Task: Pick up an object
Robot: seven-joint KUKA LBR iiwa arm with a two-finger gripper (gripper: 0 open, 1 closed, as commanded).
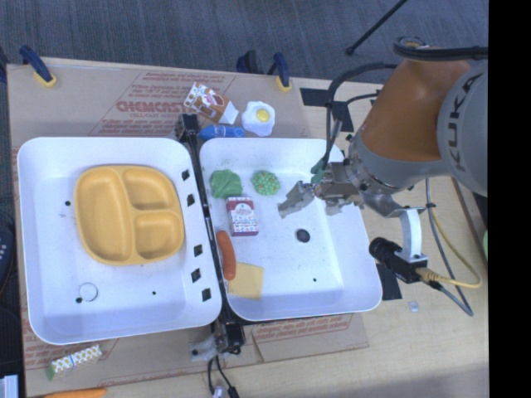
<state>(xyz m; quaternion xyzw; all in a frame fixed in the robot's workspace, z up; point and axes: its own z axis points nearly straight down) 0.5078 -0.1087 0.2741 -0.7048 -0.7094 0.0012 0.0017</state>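
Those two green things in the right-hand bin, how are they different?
The leafy green piece is darker, flatter and smoother, and lies nearer the divider between the bins. The bumpy green piece is paler, rounder and knobbly, and lies nearer the gripper. Both rest loose on the floor of the right bin, side by side, above the small red carton.

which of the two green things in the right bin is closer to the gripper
The paler, bumpy green one, lying right of the darker leafy one, which sits by the divider. The gripper is just right of the bumpy one.

Red print reading "CHEMCAST" marks the cardboard sheet along the bench's far edge. "KUKA" runs in dark letters down the arm's grey housing. Smaller print is illegible.
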